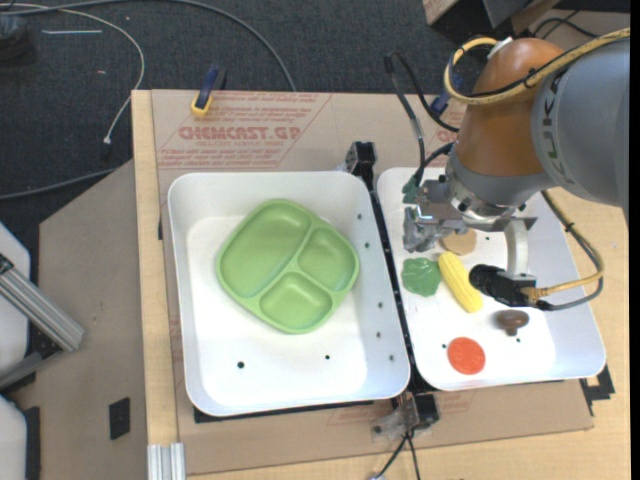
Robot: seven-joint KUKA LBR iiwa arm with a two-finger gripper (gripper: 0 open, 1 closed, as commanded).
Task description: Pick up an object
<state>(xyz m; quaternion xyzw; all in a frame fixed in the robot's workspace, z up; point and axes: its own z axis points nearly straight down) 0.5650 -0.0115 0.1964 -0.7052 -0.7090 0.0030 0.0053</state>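
Two white bins (200,268) sit on a cardboard-covered bench (250,128) above dark carpet (80,88).

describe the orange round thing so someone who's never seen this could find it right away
Start at the right-hand white bin, the one the grey arm hangs over. Go to its near edge, below the yellow corn cob and the green toy. The orange round thing lies there flat and alone, the one orange-red disc in the bin, with a smaller brown piece just up and right of it.
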